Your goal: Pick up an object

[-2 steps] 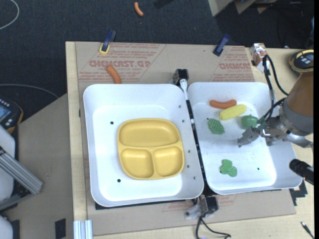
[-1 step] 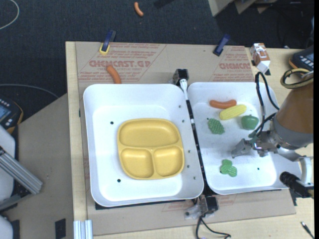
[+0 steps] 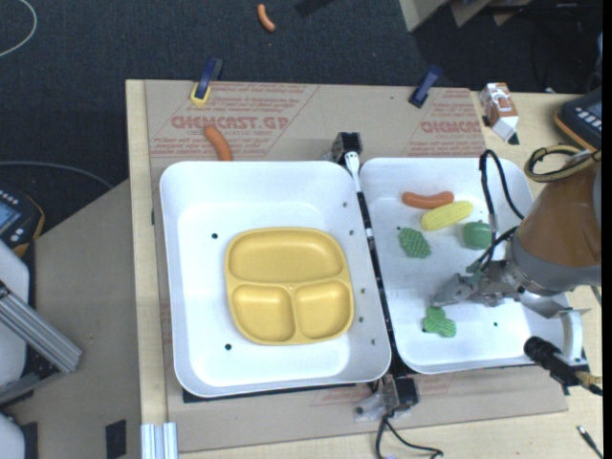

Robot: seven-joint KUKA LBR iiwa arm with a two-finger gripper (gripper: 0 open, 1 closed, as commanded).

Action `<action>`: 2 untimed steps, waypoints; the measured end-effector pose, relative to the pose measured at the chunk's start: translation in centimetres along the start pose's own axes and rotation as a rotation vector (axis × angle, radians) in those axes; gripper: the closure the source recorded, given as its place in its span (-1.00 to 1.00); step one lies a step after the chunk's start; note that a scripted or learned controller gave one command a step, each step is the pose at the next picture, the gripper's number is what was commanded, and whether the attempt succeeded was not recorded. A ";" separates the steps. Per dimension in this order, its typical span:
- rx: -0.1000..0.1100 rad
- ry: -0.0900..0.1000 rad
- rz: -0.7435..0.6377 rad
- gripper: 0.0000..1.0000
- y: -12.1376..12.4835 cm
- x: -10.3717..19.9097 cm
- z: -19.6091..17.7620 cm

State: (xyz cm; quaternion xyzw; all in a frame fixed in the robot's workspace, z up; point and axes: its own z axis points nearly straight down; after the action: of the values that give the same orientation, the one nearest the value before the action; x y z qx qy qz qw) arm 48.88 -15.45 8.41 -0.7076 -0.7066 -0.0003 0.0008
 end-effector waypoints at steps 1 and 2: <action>-0.002 -0.002 0.000 1.00 0.0 0.0 -1.1; -0.008 -0.004 -0.003 1.00 0.4 0.4 -7.4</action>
State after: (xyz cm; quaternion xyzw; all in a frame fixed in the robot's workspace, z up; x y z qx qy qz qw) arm 49.29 -15.09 15.76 -0.7066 -0.7076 -0.0017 -0.0036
